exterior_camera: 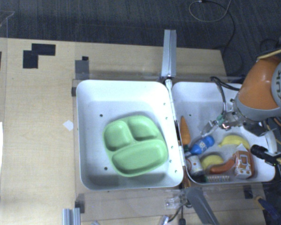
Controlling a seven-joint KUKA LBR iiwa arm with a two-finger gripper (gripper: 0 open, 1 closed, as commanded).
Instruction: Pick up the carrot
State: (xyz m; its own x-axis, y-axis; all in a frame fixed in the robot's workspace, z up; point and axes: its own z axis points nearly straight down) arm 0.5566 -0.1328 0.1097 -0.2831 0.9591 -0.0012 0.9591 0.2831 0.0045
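Slim orange carrot (184,131) hugs right bin's left wall, long axis along wall; fingers (217,123) well right of it, state unclear.

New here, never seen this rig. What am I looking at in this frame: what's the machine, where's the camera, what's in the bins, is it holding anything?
One fixed camera looks down at a slant on a wooden bench with two shallow white bins side by side. The grey and orange thing coming in from the right is a robot arm. Its hand hangs over the right bin, apart from the items, and I see nothing between its fingers; whether they are open or shut is too small to tell.

The left bin holds a green divided tray. The right bin holds the clutter: the carrot, which is the target, lies along the bin's left wall. Near it are a blue bottle, a banana, a yellow round item, a small can, a red sausage-like piece and an orange-and-white carton.
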